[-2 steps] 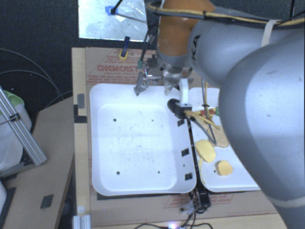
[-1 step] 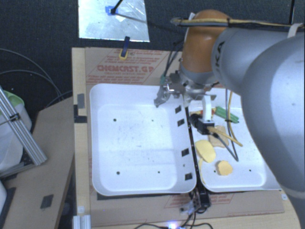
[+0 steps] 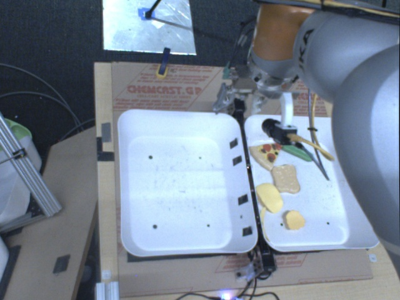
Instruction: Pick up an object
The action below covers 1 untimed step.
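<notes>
On the bench point(image 3: 105, 199), the left bin point(image 3: 181, 186) and the right bin point(image 3: 325, 211) touch along their inner rims. In the right bin, a pizza slice point(image 3: 265, 154) lies near the far left corner, with a pod point(image 3: 299, 153) just to its right. A cracker point(image 3: 286, 178) lies just in front of the slice. A chip point(image 3: 270, 197) lies further forward by the left wall, and a small lump point(image 3: 294, 220) lies nearest the front rim, right of the chip.

The big grey arm point(image 3: 359, 80) reaches in from the right side of the frame. Its orange band point(image 3: 281, 24) sits at the top, right of the middle. Under it the gripper point(image 3: 239, 103) points down.
</notes>
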Tool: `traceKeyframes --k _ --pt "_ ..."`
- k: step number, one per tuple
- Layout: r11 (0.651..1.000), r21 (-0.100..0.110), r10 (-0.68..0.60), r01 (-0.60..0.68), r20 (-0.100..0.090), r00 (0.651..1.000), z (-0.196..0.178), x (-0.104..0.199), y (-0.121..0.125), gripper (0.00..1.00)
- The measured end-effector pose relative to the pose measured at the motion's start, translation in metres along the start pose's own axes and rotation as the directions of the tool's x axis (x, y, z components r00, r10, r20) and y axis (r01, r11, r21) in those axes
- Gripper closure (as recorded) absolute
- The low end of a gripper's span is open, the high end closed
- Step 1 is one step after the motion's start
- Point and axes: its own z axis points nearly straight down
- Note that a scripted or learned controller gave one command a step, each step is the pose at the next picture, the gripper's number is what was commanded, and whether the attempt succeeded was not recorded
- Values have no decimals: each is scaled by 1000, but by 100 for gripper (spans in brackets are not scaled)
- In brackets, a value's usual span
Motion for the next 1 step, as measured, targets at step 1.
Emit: traceKeyframes --k 1 --pt "1000 11 5 -5 0 1000 54 -68 -6 0"
